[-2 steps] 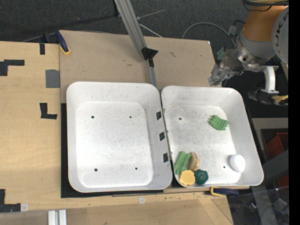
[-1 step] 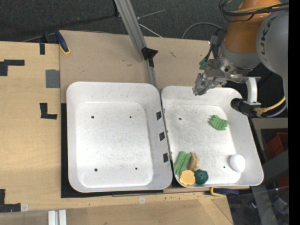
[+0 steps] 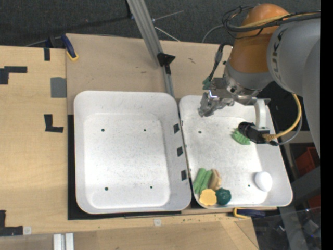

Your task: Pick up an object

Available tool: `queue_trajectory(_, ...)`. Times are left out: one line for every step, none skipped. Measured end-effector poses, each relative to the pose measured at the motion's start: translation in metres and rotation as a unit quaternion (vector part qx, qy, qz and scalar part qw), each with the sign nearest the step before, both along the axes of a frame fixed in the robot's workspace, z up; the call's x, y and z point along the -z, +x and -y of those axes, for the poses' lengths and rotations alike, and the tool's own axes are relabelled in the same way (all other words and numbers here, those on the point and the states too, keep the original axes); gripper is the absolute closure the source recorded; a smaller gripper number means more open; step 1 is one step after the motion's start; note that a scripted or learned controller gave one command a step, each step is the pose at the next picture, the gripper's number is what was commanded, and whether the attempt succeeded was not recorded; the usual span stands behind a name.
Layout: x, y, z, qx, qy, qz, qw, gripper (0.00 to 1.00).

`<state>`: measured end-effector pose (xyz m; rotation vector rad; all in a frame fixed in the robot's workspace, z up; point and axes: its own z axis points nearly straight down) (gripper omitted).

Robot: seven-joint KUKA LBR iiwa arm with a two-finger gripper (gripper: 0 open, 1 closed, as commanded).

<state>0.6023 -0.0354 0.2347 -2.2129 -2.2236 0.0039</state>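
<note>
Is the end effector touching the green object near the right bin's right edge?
Apart. The camera view shows the end effector over the right bin's far left part, with bare white floor between it and the green object.

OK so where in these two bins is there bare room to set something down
The left bin offers bare floor from wall to wall. In the right bin, the middle is free, between the gripper at the top and the pile at the near-left corner. It is crowded near that pile, by the white ball, and around the green piece.
</note>
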Motion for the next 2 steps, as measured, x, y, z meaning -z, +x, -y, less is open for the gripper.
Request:
queue_trajectory(-0.007,-0.024,-0.053,-0.001,0.0004,0.001,1.0000,1.00)
queue_trajectory(-0.010,-0.041,-0.102,-0.001,0.0002,0.001,1.0000,1.00)
